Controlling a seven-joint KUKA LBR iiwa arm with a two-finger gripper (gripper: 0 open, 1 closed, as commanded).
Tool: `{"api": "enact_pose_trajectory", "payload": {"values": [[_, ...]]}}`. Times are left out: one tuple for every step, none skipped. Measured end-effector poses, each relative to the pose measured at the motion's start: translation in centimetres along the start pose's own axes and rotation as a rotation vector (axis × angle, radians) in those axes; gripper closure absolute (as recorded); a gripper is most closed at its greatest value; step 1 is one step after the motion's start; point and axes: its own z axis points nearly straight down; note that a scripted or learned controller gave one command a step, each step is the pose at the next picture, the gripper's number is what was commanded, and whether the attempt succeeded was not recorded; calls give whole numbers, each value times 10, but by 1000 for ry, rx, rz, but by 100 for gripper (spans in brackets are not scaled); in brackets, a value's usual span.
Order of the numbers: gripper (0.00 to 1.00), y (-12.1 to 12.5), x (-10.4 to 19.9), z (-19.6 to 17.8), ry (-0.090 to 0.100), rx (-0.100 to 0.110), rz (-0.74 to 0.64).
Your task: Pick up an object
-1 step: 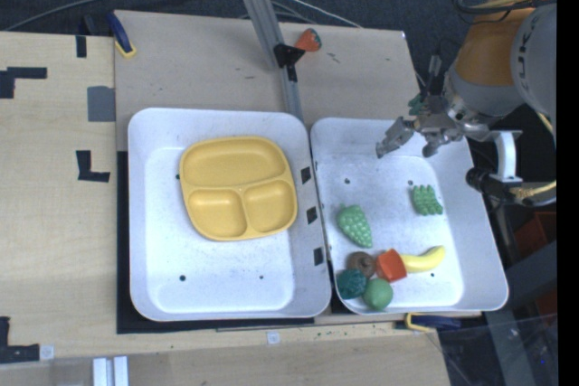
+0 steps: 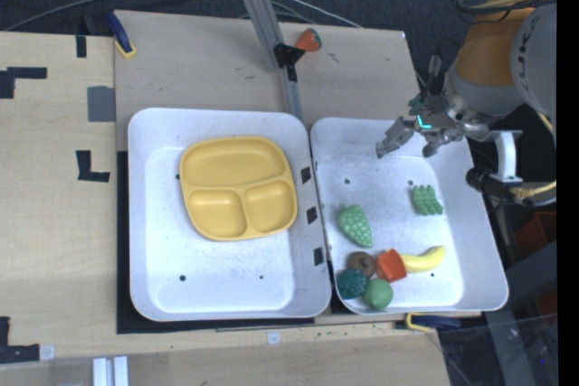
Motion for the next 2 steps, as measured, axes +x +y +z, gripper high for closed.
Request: {"api": "enact_pose_trajectory", "payload": {"values": [[0, 7, 4, 60, -1, 6, 0], [0, 6, 4, 112, -3, 0, 0]]}}
